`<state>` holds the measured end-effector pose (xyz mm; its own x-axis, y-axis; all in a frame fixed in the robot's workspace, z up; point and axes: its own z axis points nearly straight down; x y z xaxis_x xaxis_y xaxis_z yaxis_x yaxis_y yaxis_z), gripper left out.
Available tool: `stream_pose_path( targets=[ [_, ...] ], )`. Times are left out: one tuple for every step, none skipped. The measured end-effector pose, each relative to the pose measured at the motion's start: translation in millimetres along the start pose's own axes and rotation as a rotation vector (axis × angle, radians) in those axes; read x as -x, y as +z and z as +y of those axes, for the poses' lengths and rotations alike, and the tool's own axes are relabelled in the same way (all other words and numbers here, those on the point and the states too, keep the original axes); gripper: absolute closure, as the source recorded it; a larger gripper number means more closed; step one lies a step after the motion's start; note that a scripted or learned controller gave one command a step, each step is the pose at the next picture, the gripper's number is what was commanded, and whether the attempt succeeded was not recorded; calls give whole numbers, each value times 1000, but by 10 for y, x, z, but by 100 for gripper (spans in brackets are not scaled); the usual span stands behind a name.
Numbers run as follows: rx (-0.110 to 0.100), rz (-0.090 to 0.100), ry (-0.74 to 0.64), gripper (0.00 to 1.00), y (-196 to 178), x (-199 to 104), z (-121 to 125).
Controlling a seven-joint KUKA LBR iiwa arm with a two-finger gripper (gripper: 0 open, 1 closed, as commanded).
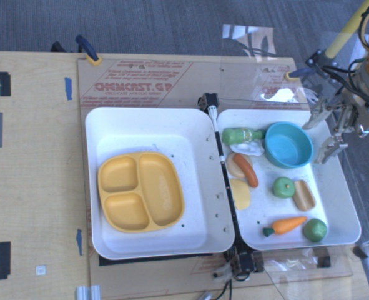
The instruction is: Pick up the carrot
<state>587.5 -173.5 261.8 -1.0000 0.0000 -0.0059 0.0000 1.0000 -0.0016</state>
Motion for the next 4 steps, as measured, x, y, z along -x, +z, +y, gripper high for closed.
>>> stream_pose_path(
  targets=[
    [2,2,-117,0,85,-672,388],
    [-3,-22,1,0,1509,-921,460],
    [-1,-37,12,0,1566,-931,-1],
    [3,-30,-216,0,1578,-933,-306]
  ],
)
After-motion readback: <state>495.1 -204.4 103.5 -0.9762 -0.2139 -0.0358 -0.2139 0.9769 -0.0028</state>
